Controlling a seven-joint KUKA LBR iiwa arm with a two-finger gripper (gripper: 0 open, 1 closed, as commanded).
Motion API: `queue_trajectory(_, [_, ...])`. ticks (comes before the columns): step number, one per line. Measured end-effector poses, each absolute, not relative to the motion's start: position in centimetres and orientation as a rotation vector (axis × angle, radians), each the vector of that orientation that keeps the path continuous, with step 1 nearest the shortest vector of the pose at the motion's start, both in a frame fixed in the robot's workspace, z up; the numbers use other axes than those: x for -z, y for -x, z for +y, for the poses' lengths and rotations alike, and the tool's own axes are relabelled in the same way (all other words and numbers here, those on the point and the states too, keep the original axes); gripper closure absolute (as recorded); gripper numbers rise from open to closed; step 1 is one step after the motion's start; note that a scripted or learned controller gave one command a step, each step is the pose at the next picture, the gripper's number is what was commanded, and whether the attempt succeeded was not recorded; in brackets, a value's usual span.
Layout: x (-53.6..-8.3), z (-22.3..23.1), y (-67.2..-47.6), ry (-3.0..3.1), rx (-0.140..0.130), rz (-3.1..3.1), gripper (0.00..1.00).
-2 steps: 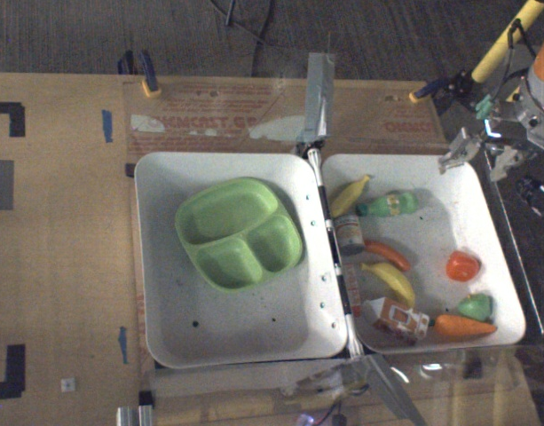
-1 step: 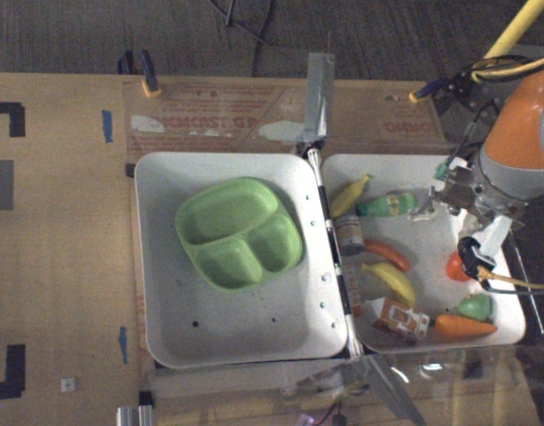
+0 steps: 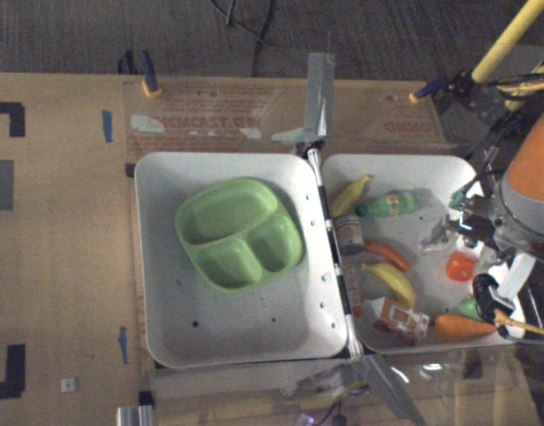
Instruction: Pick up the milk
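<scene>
The milk [image 3: 401, 319] is a small white and brown carton lying on its side near the front edge of the right bin [image 3: 422, 177]. My gripper [image 3: 445, 231] hangs over the right part of that bin, behind and to the right of the carton and well apart from it. Nothing shows in its grasp. The grey arm with its orange band [image 3: 531, 177] comes in from the right edge.
Around the milk lie a yellow banana [image 3: 390, 280], an orange carrot [image 3: 463, 327], a red-orange pepper [image 3: 387, 255], a red item [image 3: 461, 266], a green bottle [image 3: 387, 205], a second banana [image 3: 349, 193] and a can [image 3: 349, 234]. The left bin [image 3: 165, 318] holds a green divided plate [image 3: 240, 232].
</scene>
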State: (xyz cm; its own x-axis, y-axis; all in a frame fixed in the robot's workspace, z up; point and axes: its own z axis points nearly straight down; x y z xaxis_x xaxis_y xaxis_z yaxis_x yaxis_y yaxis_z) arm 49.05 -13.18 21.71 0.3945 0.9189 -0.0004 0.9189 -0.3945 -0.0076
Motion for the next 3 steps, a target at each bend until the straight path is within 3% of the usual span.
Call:
queue_trajectory(1, [-21.8,-15.6,-47.9,2.943,-0.008,-1.096,0.0])
queue_trajectory(2, [-12.1,-11.1,-47.8,3.043,-0.012,-0.76,0.0])
queue_trajectory(3, [-18.1,-4.0,-55.4,3.115,-0.011,-0.395,0.0])
